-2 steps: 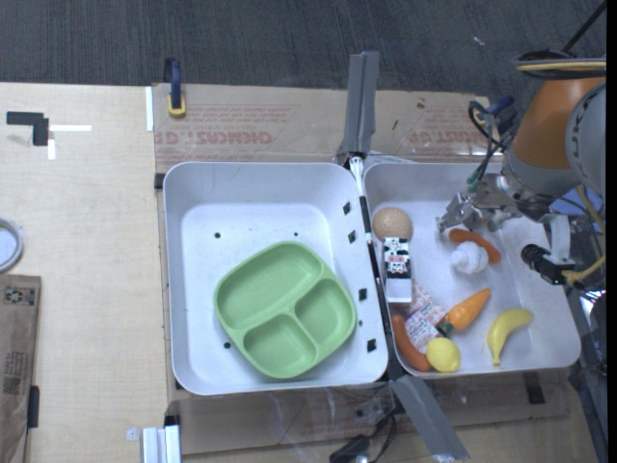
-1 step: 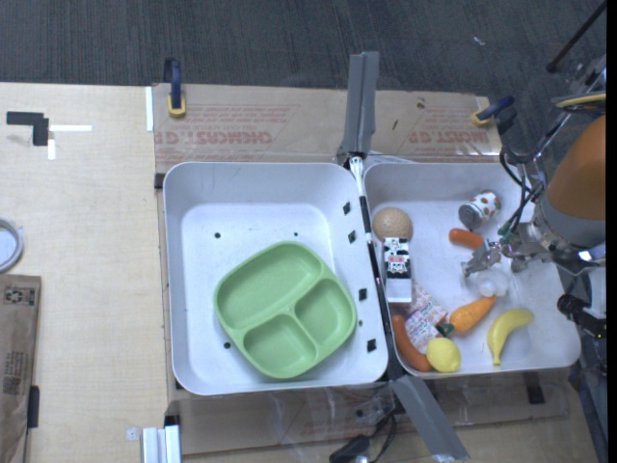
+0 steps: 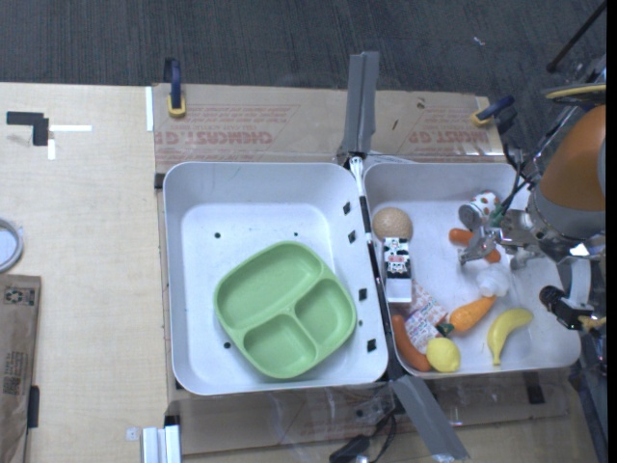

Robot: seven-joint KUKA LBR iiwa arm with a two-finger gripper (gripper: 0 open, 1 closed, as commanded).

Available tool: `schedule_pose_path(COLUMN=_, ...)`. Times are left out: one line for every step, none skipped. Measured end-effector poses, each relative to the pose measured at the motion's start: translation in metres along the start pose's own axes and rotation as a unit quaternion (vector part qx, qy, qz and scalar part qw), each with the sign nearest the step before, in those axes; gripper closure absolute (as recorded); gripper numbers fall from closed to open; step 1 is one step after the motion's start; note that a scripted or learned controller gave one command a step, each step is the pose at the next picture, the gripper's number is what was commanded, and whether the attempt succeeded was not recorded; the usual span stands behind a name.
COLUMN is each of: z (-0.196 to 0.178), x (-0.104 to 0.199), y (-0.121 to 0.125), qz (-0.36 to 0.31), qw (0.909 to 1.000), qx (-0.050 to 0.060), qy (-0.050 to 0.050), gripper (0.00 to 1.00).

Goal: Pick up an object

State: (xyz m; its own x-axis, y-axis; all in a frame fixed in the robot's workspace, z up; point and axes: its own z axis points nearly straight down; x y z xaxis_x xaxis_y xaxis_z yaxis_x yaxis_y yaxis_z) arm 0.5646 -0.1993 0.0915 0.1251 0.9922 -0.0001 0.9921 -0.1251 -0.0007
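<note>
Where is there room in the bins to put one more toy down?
The left bin has bare floor above the green plate, toward the far wall, and a strip along its left wall. The right bin is crowded: banana, carrot, lemon and more fill its near half, with the gripper over the middle. Its far strip is bare.

The gripper is hanging over the right bin, near that bin's right side. Just below it a carrot is lying, with a banana down to its right. Down and left of the gripper a lemon is sitting beside a wrapped packet. To its left a small carton is lying below a round ball, both against the divider. Farther left, in the left bin, 1 divided plate is resting.
</note>
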Motion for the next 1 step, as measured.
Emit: schedule_pose_path(z=-0.0005, x=0.0028, y=0.0519, qz=-0.037, qw=0.9993, qx=-0.001, qy=0.001, gripper=0.0)
